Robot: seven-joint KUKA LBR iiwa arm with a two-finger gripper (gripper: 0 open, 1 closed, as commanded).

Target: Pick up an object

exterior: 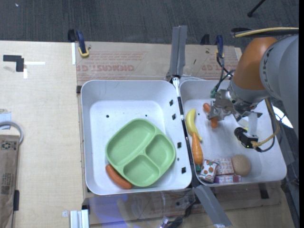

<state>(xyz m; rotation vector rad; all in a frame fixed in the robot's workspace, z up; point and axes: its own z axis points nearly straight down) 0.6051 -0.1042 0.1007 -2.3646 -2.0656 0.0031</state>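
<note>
Objects lie in both bins: the left bin has a green divided plate with a sausage at its 7 o'clock. In the right bin, a banana, a carrot, cartons and a bun. At 12 o'clock from the bun, the gripper hangs over a small orange piece; whether its fingers are apart I cannot tell

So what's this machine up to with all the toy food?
A grey and orange robot arm reaches into the right bin, its hand low beside a small orange-red piece. Whether it has gripped anything is unclear. Nearby lie a banana, a carrot, a bread roll and small cartons. The left bin holds a green divided plate and a sausage.
</note>
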